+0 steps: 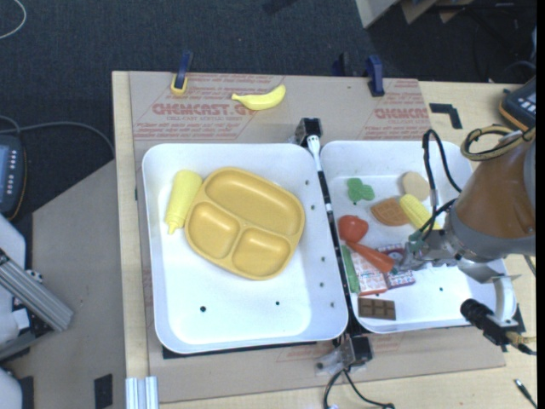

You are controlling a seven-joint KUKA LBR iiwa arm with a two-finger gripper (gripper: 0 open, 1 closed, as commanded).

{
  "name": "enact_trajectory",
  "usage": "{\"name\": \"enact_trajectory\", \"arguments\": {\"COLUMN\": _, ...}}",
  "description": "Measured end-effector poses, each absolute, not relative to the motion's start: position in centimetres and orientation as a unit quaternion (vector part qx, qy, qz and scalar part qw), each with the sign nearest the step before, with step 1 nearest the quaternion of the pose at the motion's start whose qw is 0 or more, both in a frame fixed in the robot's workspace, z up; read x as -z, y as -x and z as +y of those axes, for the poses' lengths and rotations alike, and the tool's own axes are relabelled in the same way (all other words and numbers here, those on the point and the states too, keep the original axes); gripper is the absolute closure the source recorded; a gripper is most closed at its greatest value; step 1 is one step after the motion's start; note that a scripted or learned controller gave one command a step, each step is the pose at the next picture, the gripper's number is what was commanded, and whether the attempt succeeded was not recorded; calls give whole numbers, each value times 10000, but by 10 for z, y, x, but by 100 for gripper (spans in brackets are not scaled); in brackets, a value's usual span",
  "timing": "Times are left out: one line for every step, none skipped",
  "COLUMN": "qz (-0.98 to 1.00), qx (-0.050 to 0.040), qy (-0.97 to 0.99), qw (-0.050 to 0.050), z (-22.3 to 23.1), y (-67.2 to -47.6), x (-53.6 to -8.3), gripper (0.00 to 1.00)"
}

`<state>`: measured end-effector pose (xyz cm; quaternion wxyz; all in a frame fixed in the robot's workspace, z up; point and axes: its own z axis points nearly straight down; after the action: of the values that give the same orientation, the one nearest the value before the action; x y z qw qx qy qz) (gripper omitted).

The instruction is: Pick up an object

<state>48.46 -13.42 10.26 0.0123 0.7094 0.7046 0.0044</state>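
Reaching in from three o'clock, the gripper (415, 252) hung low in the right bin (443, 309), just beside the orange carrot (373, 255) and corn cob (415, 210), its fingers' state impossible to tell, while the yellow divided plate (245, 221) lay in the left bin (230, 326).

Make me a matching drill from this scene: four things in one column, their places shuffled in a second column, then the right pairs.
Things:
1. banana
2. yellow bottle
3. chocolate bar
4. divided plate

Places:
A. near front edge of the right bin
B. on the bench, behind the bins
C. middle of the left bin
D. left bin, against the plate's left side

Pairs: 1-B, 2-D, 3-A, 4-C
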Motion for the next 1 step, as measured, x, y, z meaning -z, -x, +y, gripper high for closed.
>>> {"name": "enact_trajectory", "arguments": {"qz": 7075, "qx": -16, "qy": -7068, "qw": 34, "z": -138, "y": -490, "x": -165, "gripper": 100}}
